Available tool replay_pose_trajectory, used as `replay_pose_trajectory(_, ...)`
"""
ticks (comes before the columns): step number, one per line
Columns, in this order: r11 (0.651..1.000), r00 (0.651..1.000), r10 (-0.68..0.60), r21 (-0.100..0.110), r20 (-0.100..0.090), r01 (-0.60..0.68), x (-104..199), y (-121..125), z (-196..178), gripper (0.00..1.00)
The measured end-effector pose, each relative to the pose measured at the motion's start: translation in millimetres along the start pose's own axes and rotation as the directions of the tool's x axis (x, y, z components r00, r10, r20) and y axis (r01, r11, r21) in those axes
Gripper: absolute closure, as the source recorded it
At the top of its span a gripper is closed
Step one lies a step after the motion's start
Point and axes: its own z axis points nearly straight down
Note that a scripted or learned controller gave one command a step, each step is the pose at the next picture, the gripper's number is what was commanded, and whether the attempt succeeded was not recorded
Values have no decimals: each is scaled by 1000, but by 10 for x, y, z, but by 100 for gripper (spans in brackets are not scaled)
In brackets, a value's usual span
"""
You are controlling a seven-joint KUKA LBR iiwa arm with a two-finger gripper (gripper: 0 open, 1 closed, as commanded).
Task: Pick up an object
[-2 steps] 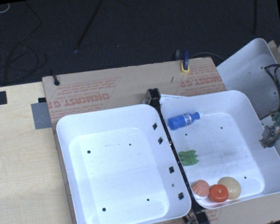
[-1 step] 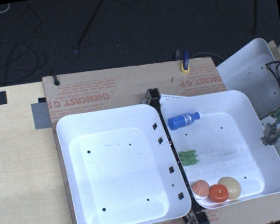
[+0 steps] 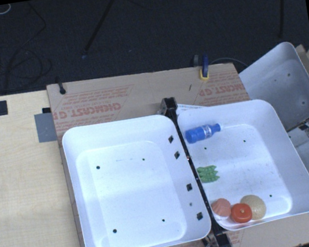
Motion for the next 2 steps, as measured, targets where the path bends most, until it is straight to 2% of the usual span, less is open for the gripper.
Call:
replay_pose_trajectory(1,1000,1000,0,5,-2,0,2,-4,-351,100)
replay_pose_trajectory(2,1000,1000,2,11,-4,-2,10,-7,-125,100)
